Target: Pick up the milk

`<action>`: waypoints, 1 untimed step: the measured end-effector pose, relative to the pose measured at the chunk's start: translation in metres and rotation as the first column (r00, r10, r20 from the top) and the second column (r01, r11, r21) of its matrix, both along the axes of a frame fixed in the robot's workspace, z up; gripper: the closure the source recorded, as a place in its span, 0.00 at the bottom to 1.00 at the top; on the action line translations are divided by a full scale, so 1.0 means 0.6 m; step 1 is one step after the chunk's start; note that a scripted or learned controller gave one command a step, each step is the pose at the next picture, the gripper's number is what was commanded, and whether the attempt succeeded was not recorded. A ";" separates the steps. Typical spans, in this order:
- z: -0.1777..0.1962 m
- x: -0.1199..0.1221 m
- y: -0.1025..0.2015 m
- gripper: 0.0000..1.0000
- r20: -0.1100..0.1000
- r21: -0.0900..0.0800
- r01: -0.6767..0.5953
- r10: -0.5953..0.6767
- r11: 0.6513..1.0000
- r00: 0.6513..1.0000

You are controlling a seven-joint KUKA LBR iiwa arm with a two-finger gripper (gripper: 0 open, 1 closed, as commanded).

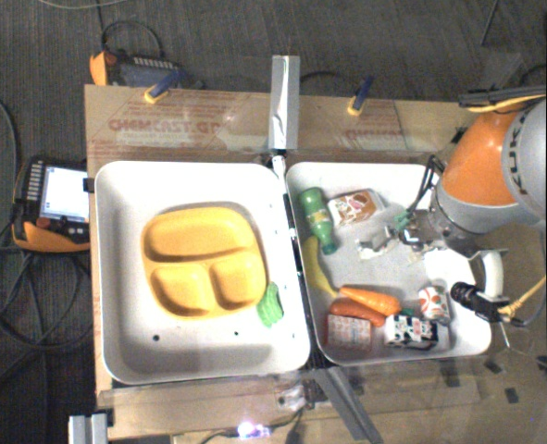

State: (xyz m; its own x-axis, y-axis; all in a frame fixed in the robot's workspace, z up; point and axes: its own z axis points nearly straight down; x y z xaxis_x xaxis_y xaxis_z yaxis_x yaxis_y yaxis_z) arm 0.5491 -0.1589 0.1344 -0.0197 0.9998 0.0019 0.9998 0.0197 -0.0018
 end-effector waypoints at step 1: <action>-0.024 0.114 0.028 0.00 -0.001 -0.002 -0.041 0.041 0.999 0.999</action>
